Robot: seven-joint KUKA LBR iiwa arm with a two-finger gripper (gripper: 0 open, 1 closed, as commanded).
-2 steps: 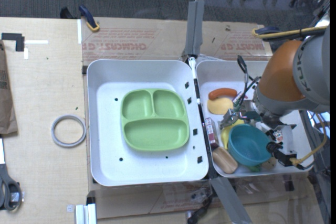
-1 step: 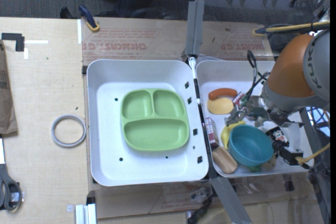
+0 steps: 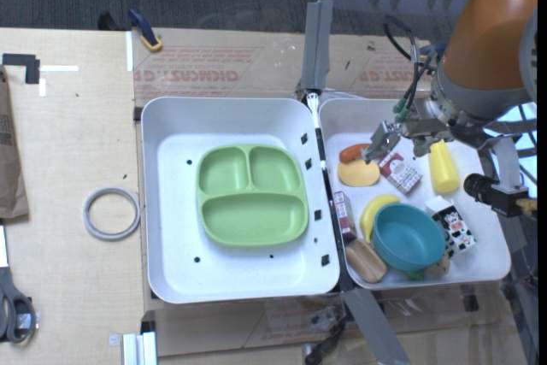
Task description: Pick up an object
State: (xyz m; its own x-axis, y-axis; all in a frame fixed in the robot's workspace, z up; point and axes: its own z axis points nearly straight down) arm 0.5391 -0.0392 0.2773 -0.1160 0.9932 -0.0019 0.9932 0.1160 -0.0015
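Observation:
My gripper (image 3: 381, 143) hangs low over the back left of the right bin (image 3: 491, 269), fingers apart with nothing between them. Just below its tips lie a red-orange piece (image 3: 351, 153), a yellow-orange piece (image 3: 359, 174) and a small red-and-white carton (image 3: 402, 174). A yellow block (image 3: 443, 168) lies to the gripper's right. Nearer the front are a blue bowl (image 3: 408, 237), a yellow cup (image 3: 378, 209) half behind it, a black-and-white carton (image 3: 454, 230), a brown loaf-like piece (image 3: 366, 262) and a slim red packet (image 3: 342, 214).
The left bin (image 3: 162, 184) holds a green divided plate (image 3: 252, 194). On the bench to the left lie a tape ring (image 3: 112, 212) and scissors (image 3: 13, 316). A blue clamp (image 3: 145, 30) sits at the back. The arm's orange band (image 3: 491, 21) looms above the right bin.

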